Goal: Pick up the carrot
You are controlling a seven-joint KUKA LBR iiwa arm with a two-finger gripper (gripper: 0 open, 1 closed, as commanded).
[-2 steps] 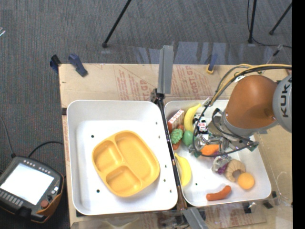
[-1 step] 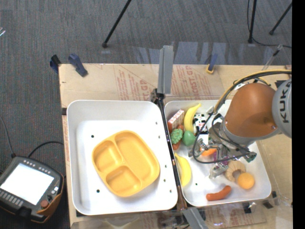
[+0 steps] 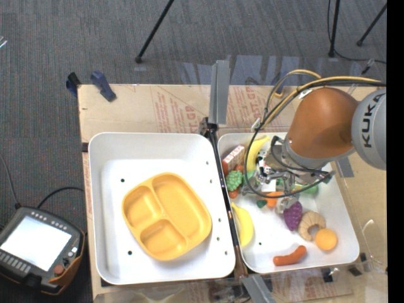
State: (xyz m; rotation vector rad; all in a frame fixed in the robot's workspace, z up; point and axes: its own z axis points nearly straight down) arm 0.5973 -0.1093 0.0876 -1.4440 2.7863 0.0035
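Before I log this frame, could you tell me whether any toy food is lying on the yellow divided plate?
No, the yellow divided plate in the left bin has nothing in its compartments; the toy food lies in the right bin.

the arm [image 3: 372, 128] comes in from the right edge of the camera view, its grey link bearing dark lettering. below that link sits the wide orange band [image 3: 323, 124], rounded like a dome and facing the camera, so the wrist points steeply downward. yellow and black cables [image 3: 278, 100] loop out from behind the band on its left side and curve down toward the wrist. under the band a grey collar leads to the hand [image 3: 273, 180], which hangs low, with its metal parts and wiring crowded together; the fingers themselves are too cluttered to make out.
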